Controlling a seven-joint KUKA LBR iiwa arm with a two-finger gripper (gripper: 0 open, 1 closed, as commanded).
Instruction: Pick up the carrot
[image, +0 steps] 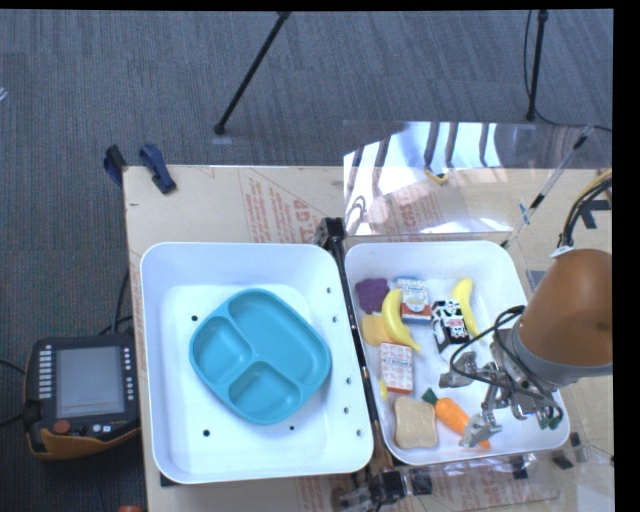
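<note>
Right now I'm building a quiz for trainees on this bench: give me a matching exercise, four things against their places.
Things:
1. carrot
2. blue plate
3. bread slice
4. purple grapes

Places:
A. in the left bin
B. far left corner of the right bin
C. near edge of the right bin, left of the carrot
D. beside the gripper, near the right bin's front

Pairs: 1-D, 2-A, 3-C, 4-B
</note>
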